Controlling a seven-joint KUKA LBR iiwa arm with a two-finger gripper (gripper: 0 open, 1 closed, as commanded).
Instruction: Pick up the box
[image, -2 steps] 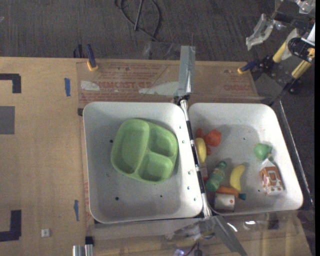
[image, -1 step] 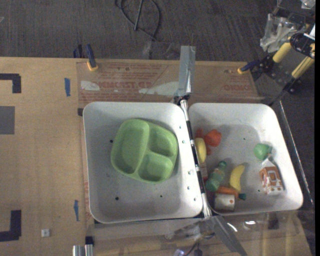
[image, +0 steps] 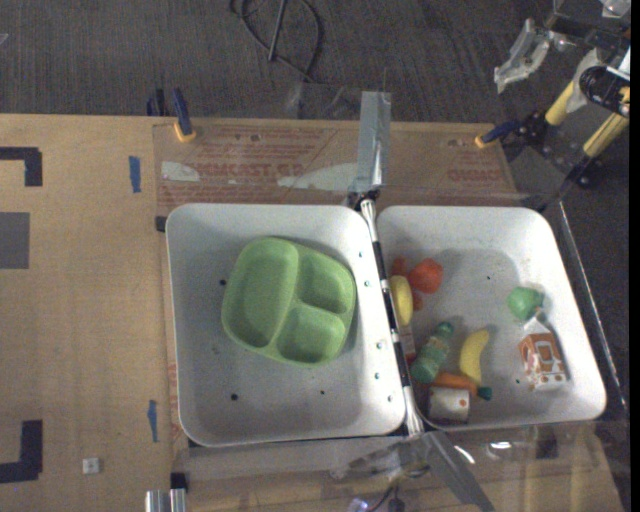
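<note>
the carton-shaped box lies in the right bin, against its right wall and apart from the toy food, so it is reachable. my tool's state i cannot tell.

A small orange-and-white box lies in the right bin, near a banana.

Box: small carton, orange and white (print illegible), gabled top, lying flat, slightly skewed, at the right bin's right side, near its front corner.
</note>
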